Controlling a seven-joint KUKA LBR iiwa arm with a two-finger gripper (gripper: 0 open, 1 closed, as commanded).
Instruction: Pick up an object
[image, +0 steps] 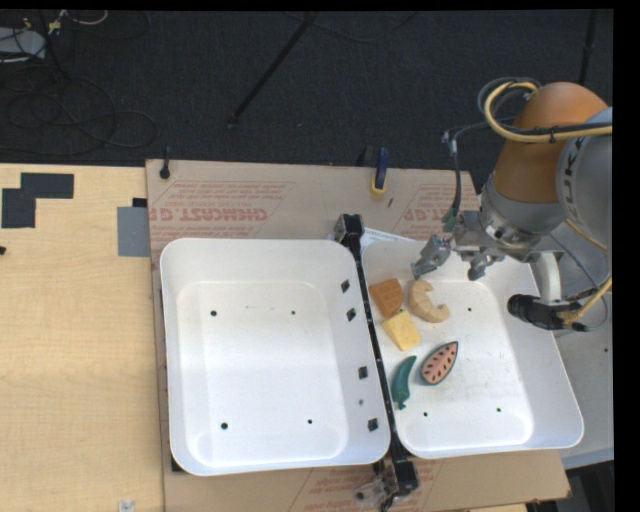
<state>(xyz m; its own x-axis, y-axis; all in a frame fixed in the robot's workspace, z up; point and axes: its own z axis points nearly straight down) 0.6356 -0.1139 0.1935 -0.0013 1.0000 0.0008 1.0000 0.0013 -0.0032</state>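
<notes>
The toys lay clustered in the right bin (540, 400) near its left wall: a tan croissant (428, 302), an orange block (386, 296), a yellow block (402, 331), a red slice (438, 362) and a green piece (401, 380). The gripper (458, 258) hung above the croissant, fingers spread, pinching nothing

A printed cardboard sheet (300, 200) lies on the pale wooden bench (70, 340), held by a blue clamp (379, 172) at its far edge, while black cables (70, 105) trail across the dark floor (300, 80) beyond.
</notes>
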